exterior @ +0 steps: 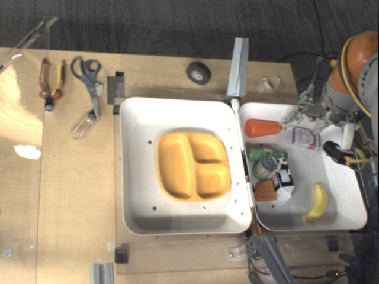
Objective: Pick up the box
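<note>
A small brown-orange box lies in the right bin, close against its left wall. A flat pink-and-white packet rests further back in the same bin. My gripper hangs over the bin's back right part, just above and behind the packet and well away from the brown box. The grey arm with its orange band comes in from the upper right. Nothing shows in the gripper.
Also in the right bin are an orange carrot, a green item, a can, a black-and-white item and a banana. A yellow divided tray sits in the left bin. Scissors, pliers and a tape roll lie on the bench.
</note>
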Motion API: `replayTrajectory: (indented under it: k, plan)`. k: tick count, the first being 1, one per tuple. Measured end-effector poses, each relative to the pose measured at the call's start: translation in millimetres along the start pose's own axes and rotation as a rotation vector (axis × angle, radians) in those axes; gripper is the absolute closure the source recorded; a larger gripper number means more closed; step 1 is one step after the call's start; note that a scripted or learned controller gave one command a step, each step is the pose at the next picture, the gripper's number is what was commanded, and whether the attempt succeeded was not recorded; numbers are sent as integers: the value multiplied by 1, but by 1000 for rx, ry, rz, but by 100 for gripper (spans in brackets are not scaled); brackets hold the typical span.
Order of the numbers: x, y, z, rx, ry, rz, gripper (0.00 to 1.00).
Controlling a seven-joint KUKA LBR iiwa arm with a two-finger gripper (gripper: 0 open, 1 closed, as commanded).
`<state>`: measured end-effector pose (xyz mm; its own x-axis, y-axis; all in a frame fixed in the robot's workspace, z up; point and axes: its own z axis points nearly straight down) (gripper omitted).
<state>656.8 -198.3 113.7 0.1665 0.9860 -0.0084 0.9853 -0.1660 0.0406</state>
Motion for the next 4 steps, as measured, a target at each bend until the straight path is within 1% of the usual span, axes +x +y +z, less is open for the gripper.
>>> replayTrajectory:
  k: [1,2,3,4]
  plan:
    - [-1,-5,13,8,5,111,0]
    - [-1,-3,0,1,1,107,100]
    - [-1,-3,0,1,1,107,0]
    - [-1,-2,15,16,4,157,0]
